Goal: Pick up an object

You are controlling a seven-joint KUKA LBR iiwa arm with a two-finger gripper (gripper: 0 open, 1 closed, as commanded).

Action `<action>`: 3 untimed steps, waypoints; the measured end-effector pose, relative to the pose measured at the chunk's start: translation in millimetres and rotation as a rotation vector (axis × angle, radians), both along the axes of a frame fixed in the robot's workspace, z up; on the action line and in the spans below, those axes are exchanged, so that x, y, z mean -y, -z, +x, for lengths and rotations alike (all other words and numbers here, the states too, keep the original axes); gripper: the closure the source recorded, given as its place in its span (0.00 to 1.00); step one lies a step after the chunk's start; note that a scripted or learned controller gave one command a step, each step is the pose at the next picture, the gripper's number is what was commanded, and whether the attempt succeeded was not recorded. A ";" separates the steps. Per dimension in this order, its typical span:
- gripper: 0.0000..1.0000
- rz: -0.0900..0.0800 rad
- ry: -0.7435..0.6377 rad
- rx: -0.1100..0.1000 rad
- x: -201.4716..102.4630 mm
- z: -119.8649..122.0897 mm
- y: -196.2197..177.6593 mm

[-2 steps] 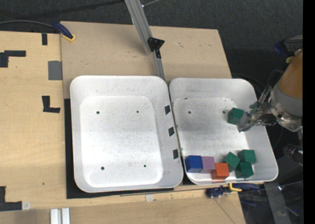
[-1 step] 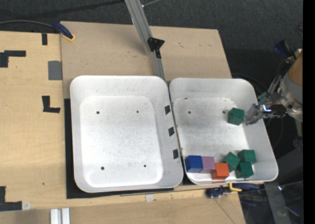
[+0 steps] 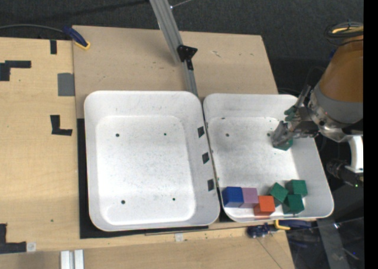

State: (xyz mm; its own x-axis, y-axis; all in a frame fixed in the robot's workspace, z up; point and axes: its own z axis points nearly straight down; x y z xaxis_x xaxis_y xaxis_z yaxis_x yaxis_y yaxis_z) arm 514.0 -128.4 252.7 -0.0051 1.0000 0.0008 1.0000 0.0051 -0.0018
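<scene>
My gripper (image 3: 282, 139) hangs low over the right side of the right bin (image 3: 248, 108), below the grey and orange arm (image 3: 342, 84). A small green piece (image 3: 286, 145) shows right at the gripper's tip; whether it is held I cannot tell. Along the bin's front wall lie a blue block (image 3: 233, 195), a pale purple block (image 3: 250, 195) and an orange block (image 3: 266, 204). Three green blocks cluster beside them at the front right corner (image 3: 279, 191) (image 3: 299, 187) (image 3: 293, 203).
The left bin (image 3: 142, 99) sits against the right one, with black clips (image 3: 204, 156) along the shared rim. A slanted metal pole (image 3: 168, 19) crosses the bench's back. A blue and yellow tool (image 3: 78, 36) lies at the far left.
</scene>
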 end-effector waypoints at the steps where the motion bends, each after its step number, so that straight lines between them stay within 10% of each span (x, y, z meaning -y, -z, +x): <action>1: 1.00 0.000 -0.001 0.001 -49.7 16.5 3.8; 3: 1.00 0.000 0.000 -0.001 -152.1 26.5 14.8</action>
State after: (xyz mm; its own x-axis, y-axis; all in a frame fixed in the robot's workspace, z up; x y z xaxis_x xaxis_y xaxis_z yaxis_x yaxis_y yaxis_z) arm 540.5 23.7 238.0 -0.0056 1.0000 0.0007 1.0000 0.0056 -0.0032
